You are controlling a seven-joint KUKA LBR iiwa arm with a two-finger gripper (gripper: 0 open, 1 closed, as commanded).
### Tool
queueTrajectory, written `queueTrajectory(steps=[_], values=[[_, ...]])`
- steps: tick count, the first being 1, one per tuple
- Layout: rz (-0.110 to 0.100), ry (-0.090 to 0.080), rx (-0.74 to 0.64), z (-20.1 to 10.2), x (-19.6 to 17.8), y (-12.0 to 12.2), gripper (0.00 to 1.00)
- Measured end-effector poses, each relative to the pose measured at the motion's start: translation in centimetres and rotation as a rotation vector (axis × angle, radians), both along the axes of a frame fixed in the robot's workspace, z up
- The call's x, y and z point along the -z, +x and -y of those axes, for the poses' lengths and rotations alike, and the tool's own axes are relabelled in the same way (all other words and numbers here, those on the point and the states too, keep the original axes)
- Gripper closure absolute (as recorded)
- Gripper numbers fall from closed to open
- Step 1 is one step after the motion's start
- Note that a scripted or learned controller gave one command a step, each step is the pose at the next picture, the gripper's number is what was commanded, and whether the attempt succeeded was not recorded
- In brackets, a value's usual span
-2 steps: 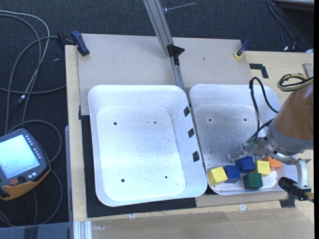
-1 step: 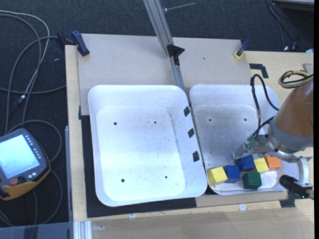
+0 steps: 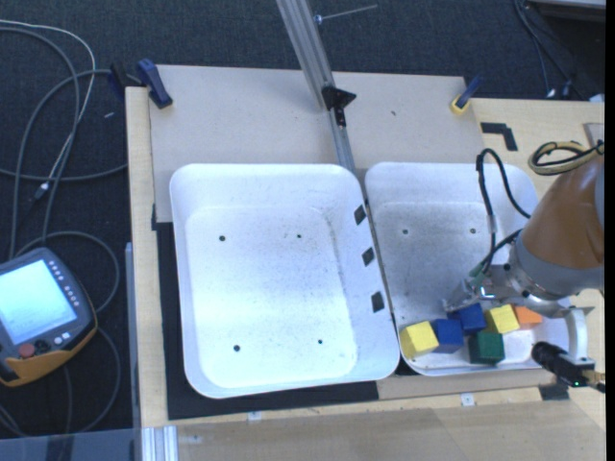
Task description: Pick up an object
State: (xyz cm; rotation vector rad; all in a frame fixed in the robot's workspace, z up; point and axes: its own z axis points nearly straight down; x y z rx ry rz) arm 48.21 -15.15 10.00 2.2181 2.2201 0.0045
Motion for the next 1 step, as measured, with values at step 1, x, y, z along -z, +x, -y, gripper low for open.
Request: queueTrajectory(steps=[1], values=[[0.002, 0.003, -0.008, -6.9, -5.6, 0.06, 1.0]])
